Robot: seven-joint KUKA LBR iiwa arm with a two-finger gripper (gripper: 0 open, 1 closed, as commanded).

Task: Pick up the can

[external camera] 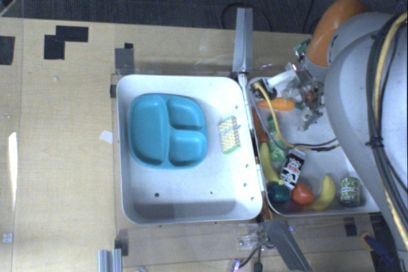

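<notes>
Nearest the camera, the grey arm (363,105) is seen over the right bin (331,210), its end effector (306,95) near the far edge; whether anything is gripped cannot be told. Toward the bin's near right corner, well apart from the end effector, the can (349,191) is seen just beside a banana (325,191), apparently upright.

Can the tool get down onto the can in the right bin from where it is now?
Probably yes: the can stands upright, top uncovered, a banana close beside it. The tool is at the bin's far end.
</notes>
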